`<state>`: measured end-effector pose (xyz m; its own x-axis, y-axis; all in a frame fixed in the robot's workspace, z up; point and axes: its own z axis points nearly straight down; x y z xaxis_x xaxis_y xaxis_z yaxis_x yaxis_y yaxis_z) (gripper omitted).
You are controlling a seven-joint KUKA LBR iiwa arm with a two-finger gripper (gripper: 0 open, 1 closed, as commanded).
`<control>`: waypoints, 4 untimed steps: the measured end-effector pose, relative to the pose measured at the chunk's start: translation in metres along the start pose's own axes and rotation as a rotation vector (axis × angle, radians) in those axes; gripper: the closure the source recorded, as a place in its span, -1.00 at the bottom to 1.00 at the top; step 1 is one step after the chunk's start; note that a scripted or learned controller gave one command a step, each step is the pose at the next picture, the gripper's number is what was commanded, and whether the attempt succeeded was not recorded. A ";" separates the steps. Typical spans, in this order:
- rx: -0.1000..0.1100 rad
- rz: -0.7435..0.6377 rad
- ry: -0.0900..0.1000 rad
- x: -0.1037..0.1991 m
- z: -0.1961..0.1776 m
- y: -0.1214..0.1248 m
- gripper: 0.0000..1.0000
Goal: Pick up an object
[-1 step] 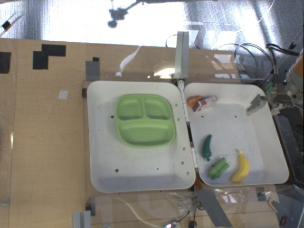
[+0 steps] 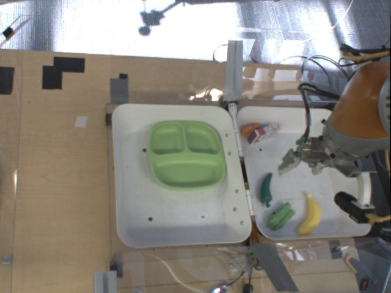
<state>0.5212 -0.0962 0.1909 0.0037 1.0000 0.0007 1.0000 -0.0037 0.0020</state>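
The right bin (image 2: pixel 317 118) holds several small objects. A yellow banana (image 2: pixel 310 215) lies near its front edge, with a light green toy piece (image 2: pixel 281 215) just to its left. A dark green vegetable (image 2: pixel 267 189) lies above that piece, close to the bin's left wall. An orange and white packet (image 2: pixel 259 132) rests in the back left corner. My gripper (image 2: pixel 302 165) hangs over the middle of the right bin, open, with nothing between its fingers. It is above and apart from the banana.
The left bin (image 2: pixel 131 218) carries a green divided plate (image 2: pixel 186 154) at its centre. A raised rim (image 2: pixel 241 170) separates the two bins. A grey post (image 2: pixel 234 72) stands behind them. Cables (image 2: pixel 314 72) trail at the back right.
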 end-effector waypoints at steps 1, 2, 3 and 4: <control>-0.001 -0.167 0.000 0.045 0.006 0.008 -1.00; -0.015 -0.197 -0.003 0.008 0.099 0.004 -1.00; -0.020 -0.199 -0.001 0.010 0.087 0.006 1.00; -0.003 -0.075 0.000 0.108 0.005 0.061 1.00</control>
